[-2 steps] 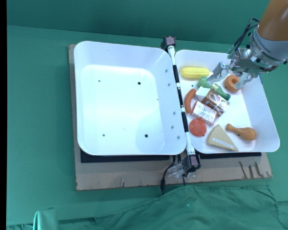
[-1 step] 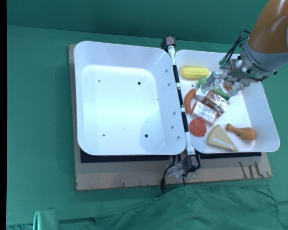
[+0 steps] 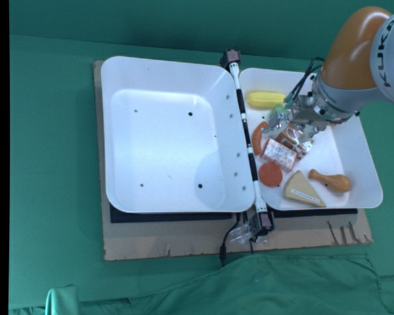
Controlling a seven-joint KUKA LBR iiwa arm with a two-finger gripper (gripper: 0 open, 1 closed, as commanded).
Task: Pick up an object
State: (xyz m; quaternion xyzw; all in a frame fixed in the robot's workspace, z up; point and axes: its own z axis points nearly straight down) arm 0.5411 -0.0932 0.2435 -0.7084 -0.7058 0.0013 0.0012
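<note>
**End effector low over the clutter in the right bin**

The right bin (image 3: 354, 146) holds several small things. A yellow banana-like piece (image 3: 266, 99) lies near the far wall, its long axis running left to right. An orange sausage-shaped piece (image 3: 258, 138) lies close to the divider, its long axis running from near-left to far-right. Beside it sits a red-and-white packet (image 3: 279, 153), tilted, with a red disc (image 3: 270, 174) just below it. A wedge of cheese (image 3: 303, 189) points its narrow tip toward the far side, and an orange drumstick (image 3: 329, 180) lies with its thin end pointing left.

The end effector (image 3: 290, 125) is down among the packet and sausage-shaped piece. How far it is open cannot be told, nor whether it has hold of anything. The left bin (image 3: 164, 133) sits alongside on the tabletop (image 3: 52, 143).
</note>
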